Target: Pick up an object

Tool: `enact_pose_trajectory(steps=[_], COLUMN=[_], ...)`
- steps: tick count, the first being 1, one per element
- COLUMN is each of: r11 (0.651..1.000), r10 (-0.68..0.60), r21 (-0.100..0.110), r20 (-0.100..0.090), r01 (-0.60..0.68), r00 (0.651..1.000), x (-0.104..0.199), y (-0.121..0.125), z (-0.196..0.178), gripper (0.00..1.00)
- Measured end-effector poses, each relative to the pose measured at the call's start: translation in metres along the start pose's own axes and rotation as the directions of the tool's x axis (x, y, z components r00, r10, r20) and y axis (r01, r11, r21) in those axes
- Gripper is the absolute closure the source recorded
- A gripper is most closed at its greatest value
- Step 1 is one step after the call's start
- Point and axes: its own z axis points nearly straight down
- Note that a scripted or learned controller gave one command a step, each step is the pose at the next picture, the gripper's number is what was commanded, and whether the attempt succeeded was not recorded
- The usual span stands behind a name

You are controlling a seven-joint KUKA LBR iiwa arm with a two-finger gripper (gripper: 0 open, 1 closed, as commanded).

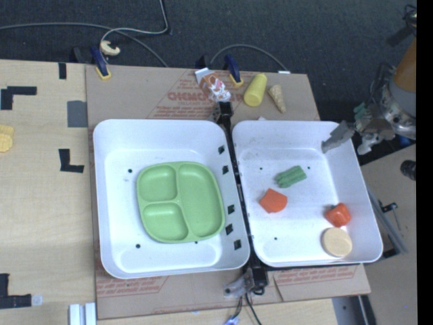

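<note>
Four pieces sit untouched in your right bin (348,161): green one (291,177), two orange, one tan. Nothing's picked yet. Gripper (338,137) hovers by the far corner; can't tell its state.

Red print is seen on the brown cardboard sheet (177,99) under the two bins, just above the left bin's (108,141) far rim. One word in capitals can be made out roughly as "CHOMP" or similar, but the letters are too small and slanted to be read with certainty. More red lines and lettering are seen on the same cardboard below the right bin's (358,252) near edge; nothing there can be read. A small red-and-white wrapper (212,84) lies on the cardboard near the top; its print is too small to be read.
</note>
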Motion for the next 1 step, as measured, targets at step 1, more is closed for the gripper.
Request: enact_pose_trajectory(steps=[1], r11=[1.0], r10=[-0.002], r21=[0.002], r20=[-0.003], r01=[0.002], r00=[1.0], x=[0.0879], y=[0.0019], z=[0.091], gripper=[0.0])
